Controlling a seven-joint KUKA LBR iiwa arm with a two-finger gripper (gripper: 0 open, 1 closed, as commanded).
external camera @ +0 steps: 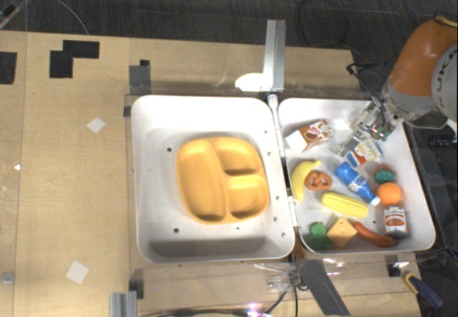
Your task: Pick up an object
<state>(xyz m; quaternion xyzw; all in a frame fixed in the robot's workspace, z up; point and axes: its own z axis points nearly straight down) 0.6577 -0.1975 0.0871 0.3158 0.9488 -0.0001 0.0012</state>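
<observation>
The arm (422, 69) reaches in from the right, and its tool (373, 124) hangs over the far right part of the right bin (422, 226). Whether its fingers are apart or together I cannot tell; they are small and mixed up with the packet below them. Nothing shows between them, so I judge the pick not yet made: the tool is placed over the pile, and the descent, the closing and the lift are all left to do.

The nearest thing to the tool is a small white packet (363, 149) with red and blue print, lying just under and toward the near side of the tool. It looks the likely target, though that is only a guess. Its long axis seems to run on a slant from the far right toward the near left, but its outline is too blurred to be sure.

Just beside it lies a blue bottle (356, 180), long axis slanting from the far left to the near right. An orange (390, 194) sits next to that, with a small jar (394, 220) nearer the front edge. A corn cob (344, 204) lies almost crosswise, touching a banana (301, 177). A brown packet (315, 133) rests near the far left corner.

The left bin (154, 165) holds a yellow divided tray (222, 178), well apart from the tool. Both bins sit on the table (64, 187).
</observation>
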